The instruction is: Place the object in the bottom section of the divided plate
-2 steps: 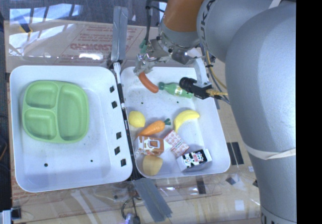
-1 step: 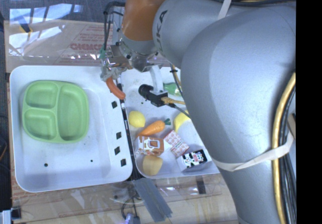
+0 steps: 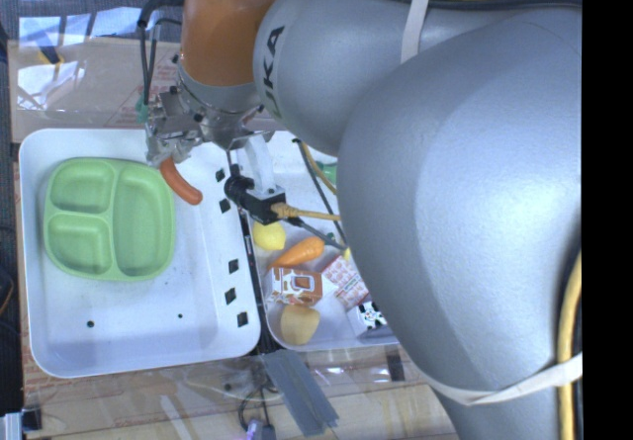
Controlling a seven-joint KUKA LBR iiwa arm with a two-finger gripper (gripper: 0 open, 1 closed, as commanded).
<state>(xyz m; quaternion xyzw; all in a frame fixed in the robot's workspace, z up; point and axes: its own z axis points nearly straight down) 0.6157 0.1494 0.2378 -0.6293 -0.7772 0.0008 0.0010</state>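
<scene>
A green divided plate (image 3: 107, 272) lies in the left part of the left white bin (image 3: 129, 339). It has two small sections on its left side and one long section on its right. My gripper (image 3: 164, 153) hangs over the bin's upper middle, just past the plate's upper right corner. An orange-red sausage (image 3: 182, 182) slants down and to the right from between its fingers, so the gripper is shut on the sausage's upper end. The sausage is beside the plate's right rim, not over any section.
The right bin (image 3: 331, 337) holds a yellow lemon (image 3: 268, 236), a carrot (image 3: 300, 251), a small printed box (image 3: 296, 286), a pale round fruit (image 3: 300, 323) and a pink packet (image 3: 347, 282). The big grey arm covers most of that bin.
</scene>
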